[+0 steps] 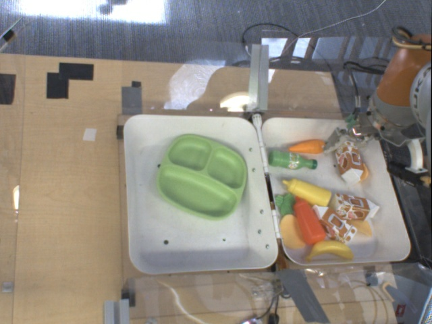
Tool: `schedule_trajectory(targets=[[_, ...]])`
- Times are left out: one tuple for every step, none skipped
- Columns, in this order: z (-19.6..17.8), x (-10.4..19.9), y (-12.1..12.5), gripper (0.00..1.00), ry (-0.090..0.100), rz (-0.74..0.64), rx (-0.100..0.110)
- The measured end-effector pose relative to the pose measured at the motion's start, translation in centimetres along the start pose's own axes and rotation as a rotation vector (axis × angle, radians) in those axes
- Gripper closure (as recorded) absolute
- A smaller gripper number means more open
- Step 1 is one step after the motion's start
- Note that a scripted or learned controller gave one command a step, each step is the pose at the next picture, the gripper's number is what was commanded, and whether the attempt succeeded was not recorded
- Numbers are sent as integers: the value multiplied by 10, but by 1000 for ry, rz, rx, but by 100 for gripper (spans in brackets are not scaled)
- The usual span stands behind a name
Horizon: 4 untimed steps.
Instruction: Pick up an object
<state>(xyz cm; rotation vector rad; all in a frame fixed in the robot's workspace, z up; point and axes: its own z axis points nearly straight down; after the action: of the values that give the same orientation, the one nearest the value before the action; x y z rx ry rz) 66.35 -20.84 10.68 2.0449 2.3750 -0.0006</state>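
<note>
Objects for picking lie crowded in the right bin [398, 245], at the right of the frame. We see an orange carrot [307, 146] and a green bottle [291, 160] near its upper left, a yellow bottle [308, 192] and a red bottle [309, 223] below them, a yellow banana [330, 250] at the lower edge, and two brown-and-white patterned cartons, one [351, 162] at the upper right, one [345, 218] beside the red bottle. Whatever is printed on the cartons is too small for us to read.

At the upper right of the frame the gripper [352, 131] hangs over the bin's upper right corner, just above the upper carton; we cannot tell how it is set.

Most open room in this bin lies along its right side and upper middle; the lower left is packed, things touching.

At centre, the left bin [145, 248] holds a green divided plate [202, 175], with bare white floor all round it. A metal divider [258, 79] stands above the seam between the bins.
</note>
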Motion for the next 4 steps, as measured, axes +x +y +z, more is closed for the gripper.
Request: schedule_trajectory(targets=[[0, 0, 10, 0, 4, -211, 3], [0, 0, 10, 0, 4, -219, 3], [1, 17, 12, 0, -17, -259, -4], [-15, 18, 16, 100, -20, -266, -12]])
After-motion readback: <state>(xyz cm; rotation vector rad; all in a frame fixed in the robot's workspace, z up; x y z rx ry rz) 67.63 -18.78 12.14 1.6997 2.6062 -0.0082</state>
